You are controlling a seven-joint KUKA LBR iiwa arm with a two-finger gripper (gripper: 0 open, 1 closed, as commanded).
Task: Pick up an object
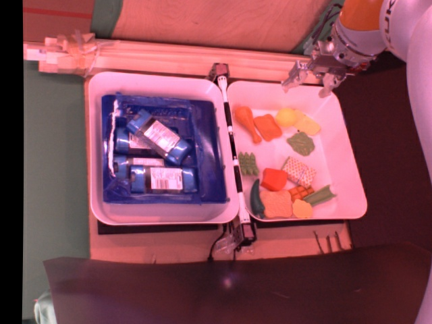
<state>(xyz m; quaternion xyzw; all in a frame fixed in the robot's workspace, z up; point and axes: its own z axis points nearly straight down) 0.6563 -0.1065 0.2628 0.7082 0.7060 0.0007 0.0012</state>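
My gripper hangs over the far rim of the right bin, open, with nothing between its fingers. Below it in that bin lie small toy foods: a yellow lemon, an orange drumstick, an orange-red piece, a green leafy piece, a red pepper and a checkered block. The lemon is the closest of these to the gripper, and the gripper touches none of them.
The left bin holds a dark blue tray with several blue labelled bottles. A black-and-white bar runs between the bins. More toy foods crowd the right bin's near corner, among them toast and a pea pod.
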